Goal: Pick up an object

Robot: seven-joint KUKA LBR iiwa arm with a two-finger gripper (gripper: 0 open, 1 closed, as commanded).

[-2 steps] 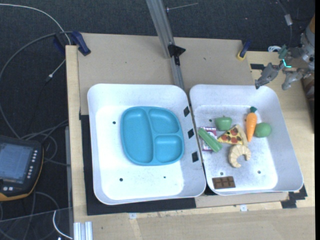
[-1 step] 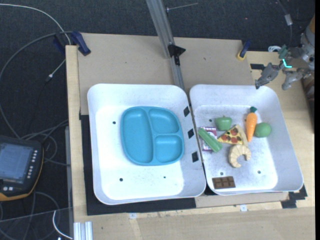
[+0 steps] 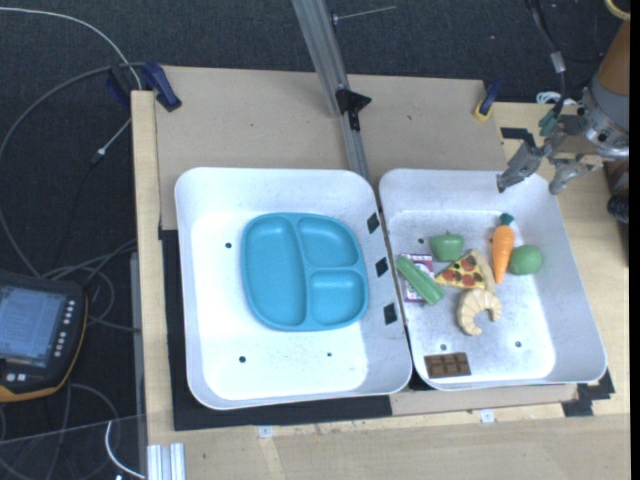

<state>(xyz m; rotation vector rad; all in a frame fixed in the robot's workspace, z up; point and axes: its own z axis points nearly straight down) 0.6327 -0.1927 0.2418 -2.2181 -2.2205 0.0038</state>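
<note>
The right white bin (image 3: pixel 560 348) holds several toy foods: an orange carrot (image 3: pixel 501 249), a green ball (image 3: pixel 526 259), a green pepper (image 3: pixel 447 245), a pizza slice (image 3: pixel 462 271), a green cucumber (image 3: pixel 420 279), a croissant (image 3: pixel 477 309) and a chocolate bar (image 3: pixel 447 365). My gripper (image 3: pixel 540 173) hangs at the bin's far right corner, above and behind the carrot. Its two fingers are spread apart with nothing between them.
The left white bin (image 3: pixel 210 358) carries a blue divided plate (image 3: pixel 303 270). A metal pole (image 3: pixel 325 38) rises from the bench behind the bins. Cables and a pendant (image 3: pixel 35 333) lie on the floor at left. Blue clamps (image 3: pixel 160 86) grip the bench's back edge.
</note>
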